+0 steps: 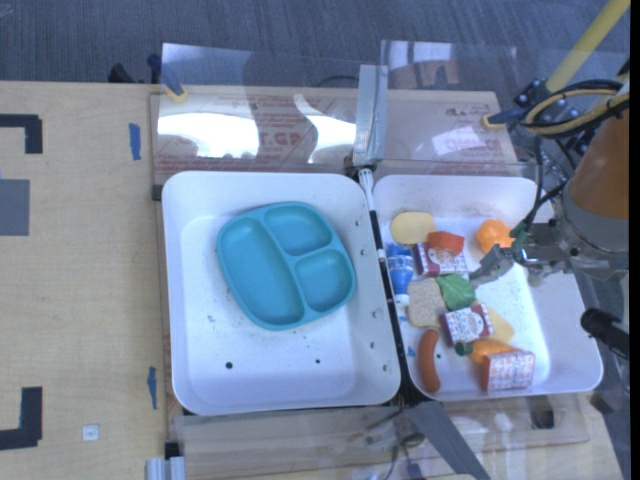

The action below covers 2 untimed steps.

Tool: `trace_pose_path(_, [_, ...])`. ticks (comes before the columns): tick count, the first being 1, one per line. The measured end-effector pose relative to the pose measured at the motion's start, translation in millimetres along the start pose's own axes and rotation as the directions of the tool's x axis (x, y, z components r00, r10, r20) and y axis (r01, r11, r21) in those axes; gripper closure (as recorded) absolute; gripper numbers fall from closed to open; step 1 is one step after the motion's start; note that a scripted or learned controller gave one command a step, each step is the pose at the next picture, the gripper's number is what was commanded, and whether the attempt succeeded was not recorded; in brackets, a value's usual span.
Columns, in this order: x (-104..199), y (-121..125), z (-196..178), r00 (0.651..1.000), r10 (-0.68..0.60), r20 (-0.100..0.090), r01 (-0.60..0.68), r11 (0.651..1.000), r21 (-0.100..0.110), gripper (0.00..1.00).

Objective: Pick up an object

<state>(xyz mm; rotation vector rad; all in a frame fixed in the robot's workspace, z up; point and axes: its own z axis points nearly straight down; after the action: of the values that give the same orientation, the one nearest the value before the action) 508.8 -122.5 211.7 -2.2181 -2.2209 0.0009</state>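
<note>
Reaching in from the right, our hand (487, 267) hangs low over the right bin (560, 343), its grey fingers pointing left and down toward the heap of toy food. We cannot tell how far apart the fingers stand, and we see nothing clearly gripped between them; their tips lie just beside, perhaps touching, a green piece (458, 290) in the middle of the pile.

That green piece is small, leaf-like and bright, lying on top of a tan slice of bread (426, 304). Around it we see the other things in the bin: a pale yellow rounded piece (412, 227) at the top, a red and white carton (442, 252) just below it, and an orange ball (492, 235) near the hand's upper side. A blue and white packet (399, 268) lies against the bin's left wall. Lower down sit a second red and white carton (466, 324), a reddish sausage (429, 359) lying lengthwise, and an orange and red box (505, 366) near the front rim.

Beside it, the left bin (200, 368) holds a teal divided plate (286, 263) with three compartments, tilted a little on the white floor. Both bins rest on our wooden table (70, 288), with clear plastic sheeting (260, 123) behind them.
</note>
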Motion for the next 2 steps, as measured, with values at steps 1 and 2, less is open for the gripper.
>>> trace_pose_path(1, [-33,60,5,0.985,0.172,0.002,-0.172,0.985,-0.004,0.0])
trace_pose_path(2, [-57,83,100,1.0,-0.023,0.004,0.023,1.0,-0.01,0.0])
